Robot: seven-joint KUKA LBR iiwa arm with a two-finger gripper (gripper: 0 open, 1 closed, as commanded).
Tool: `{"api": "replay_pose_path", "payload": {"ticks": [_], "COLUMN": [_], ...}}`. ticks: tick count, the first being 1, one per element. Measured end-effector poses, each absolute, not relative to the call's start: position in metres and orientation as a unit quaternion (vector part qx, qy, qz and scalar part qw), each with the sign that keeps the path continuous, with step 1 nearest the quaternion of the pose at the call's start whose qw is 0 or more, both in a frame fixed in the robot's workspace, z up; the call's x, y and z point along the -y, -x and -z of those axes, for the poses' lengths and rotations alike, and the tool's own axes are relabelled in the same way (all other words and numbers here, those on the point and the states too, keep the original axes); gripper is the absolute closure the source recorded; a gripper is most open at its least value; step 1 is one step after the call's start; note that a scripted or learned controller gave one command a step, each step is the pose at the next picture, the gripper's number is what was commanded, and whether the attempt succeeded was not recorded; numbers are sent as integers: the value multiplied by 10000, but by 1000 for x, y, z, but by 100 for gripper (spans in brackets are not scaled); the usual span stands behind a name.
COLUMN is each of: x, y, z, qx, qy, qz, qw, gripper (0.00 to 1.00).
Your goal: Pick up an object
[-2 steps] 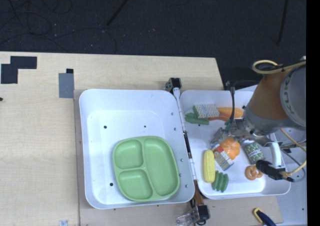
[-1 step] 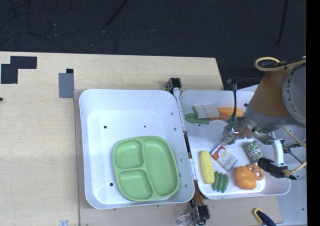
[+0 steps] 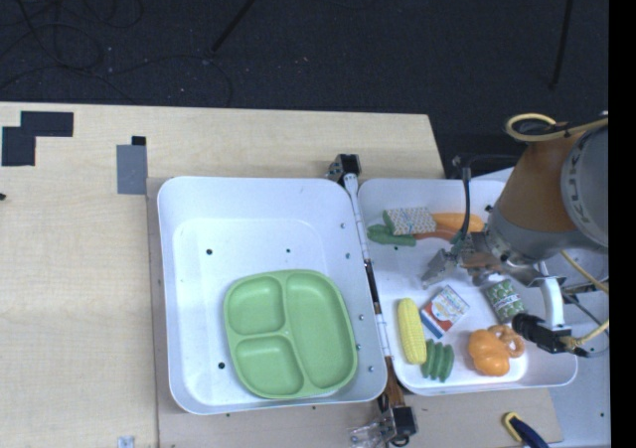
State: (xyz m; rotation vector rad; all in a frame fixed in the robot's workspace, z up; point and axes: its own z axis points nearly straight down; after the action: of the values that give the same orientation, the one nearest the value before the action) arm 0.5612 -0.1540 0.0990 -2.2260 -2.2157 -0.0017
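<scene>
My gripper [image 3: 444,265] hangs over the middle of the right bin [image 3: 556,374], its fingers spread open with nothing between them. Just below it lies a small white, red and blue card box [image 3: 444,308]. A scrub brush with a green handle [image 3: 400,225] and an orange carrot [image 3: 459,223] lie toward the bin's far side. A yellow corn cob [image 3: 410,330], dark green pods [image 3: 438,361], an orange pepper [image 3: 494,351] and a green-labelled can [image 3: 504,298] lie toward the near side.
The left bin [image 3: 189,237] holds a green divided plate [image 3: 289,333]. The arm's orange band and grey body [image 3: 547,193] cover the right bin's far right corner, with cables beside it. A black clamp [image 3: 345,167] sits where the bins meet.
</scene>
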Motion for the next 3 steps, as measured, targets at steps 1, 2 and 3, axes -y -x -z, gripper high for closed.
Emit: {"api": "replay_pose_path", "payload": {"ticks": [1,2,3], "x": [191,206,211], "y": [-547,-603,-583], "z": [-186,-88,-163], "qx": [7068,7081,7072], "qy": [7074,7061,7070], "qz": [-4,-3,-4], "qw": [4,1,3], "gripper": [0,0,0]}}
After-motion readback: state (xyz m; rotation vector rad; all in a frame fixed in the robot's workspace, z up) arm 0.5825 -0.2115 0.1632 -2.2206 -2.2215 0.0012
